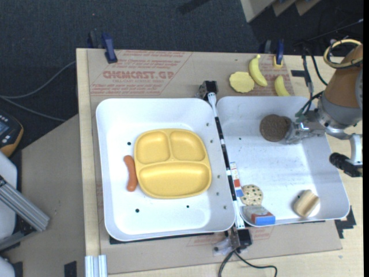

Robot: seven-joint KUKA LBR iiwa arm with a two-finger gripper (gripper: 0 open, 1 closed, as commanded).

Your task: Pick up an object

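1. Nearest the lower edge, in the right bin: a blue-and-red block, a chocolate-chip cookie just above it, a tan bread-like piece toward the right wall.
2. In the left bin: a yellow divided plate with an orange sausage just beside its left rim.
3. Farther back in the right bin: a dark brown round cookie, lying flat, apart from the rest.
4. Just beside that cookie's right edge: the gripper. Open or closed, cannot tell.
5. Likely target: the brown cookie. Probably light, stiff, thin. Best pinched across its rim; apt to slide on smooth plastic.
6. Beyond the bins on the board: two bananas and a yellow slice.
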